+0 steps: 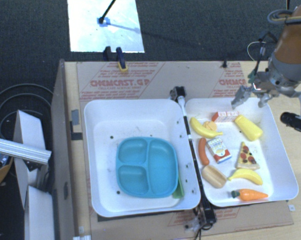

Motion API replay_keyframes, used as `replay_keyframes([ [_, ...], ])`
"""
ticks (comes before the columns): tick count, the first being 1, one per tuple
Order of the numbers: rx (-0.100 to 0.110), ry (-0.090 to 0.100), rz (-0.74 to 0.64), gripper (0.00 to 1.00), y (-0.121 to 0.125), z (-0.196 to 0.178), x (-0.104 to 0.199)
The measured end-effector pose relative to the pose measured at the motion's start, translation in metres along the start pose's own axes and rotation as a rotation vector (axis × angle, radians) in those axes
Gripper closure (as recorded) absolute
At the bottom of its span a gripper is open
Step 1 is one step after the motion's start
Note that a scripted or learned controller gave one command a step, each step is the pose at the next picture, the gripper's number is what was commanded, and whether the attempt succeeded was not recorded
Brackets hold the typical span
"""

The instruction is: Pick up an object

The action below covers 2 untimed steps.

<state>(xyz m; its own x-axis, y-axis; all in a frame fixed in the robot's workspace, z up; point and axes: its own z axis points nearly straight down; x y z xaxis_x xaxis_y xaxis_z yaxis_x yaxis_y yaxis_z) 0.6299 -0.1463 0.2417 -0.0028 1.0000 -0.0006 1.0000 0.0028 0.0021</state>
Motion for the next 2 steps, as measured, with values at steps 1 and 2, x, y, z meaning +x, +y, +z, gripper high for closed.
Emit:
replay_keyframes([
  [1, 0.006, 0.003, -0.006, 0.00, 0.016, 0.102, 0.061],
  [2, -0.009, -0.002, -0.002, 0.00, 0.013, 0.156, 0.063],
])
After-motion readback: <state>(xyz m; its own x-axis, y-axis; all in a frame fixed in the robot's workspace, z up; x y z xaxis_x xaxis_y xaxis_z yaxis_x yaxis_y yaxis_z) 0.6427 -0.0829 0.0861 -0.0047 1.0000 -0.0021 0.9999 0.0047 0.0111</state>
